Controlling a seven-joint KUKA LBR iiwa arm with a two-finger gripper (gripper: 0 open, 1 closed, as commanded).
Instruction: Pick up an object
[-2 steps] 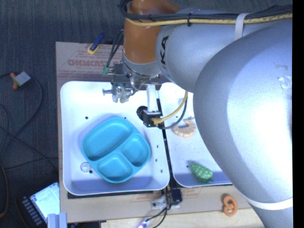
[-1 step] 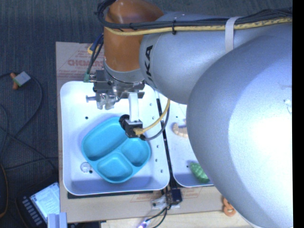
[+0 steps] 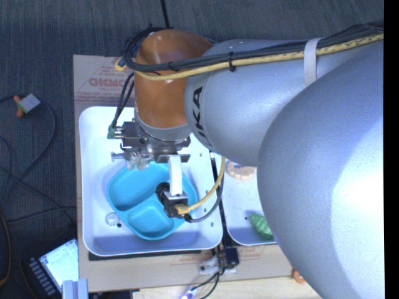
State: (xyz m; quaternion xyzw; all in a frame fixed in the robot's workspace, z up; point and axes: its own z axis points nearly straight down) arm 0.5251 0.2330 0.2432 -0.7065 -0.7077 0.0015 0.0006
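The two-finger gripper [image 3: 156,176] hangs over the left shallow white plastic bin [image 3: 93,167], directly above a bright blue plastic divided dish [image 3: 140,204]; its metal body and a white finger-like part reach down to the dish, but whether it is open or closed I cannot tell, because the wrist hides the tips; nothing can be seen gripped. The blue dish lies in the lower middle of the left bin, with two hollow compartments, one larger at the upper left and one smaller at the lower right; a black connector with a yellow cable [image 3: 209,195] hangs from the wrist just over the ridge between them. Near the dish's lower left corner, on the bin floor, lies a small clear round thing [image 3: 111,219], too small to identify.

Above the gripper comes the orange band [image 3: 165,80] of the wrist, wrapped with black cables; from it the large grey arm [image 3: 299,142] goes to the right and covers most of the right white bin [image 3: 240,235]; in that bin a green object [image 3: 262,226] and a pale round object [image 3: 240,170] show partly beside the arm.

Both bins rest on a brown cardboard sheet with red print [image 3: 93,80]; around it is dark grey carpet, where a small grey and orange block [image 3: 26,104] lies at the far left.
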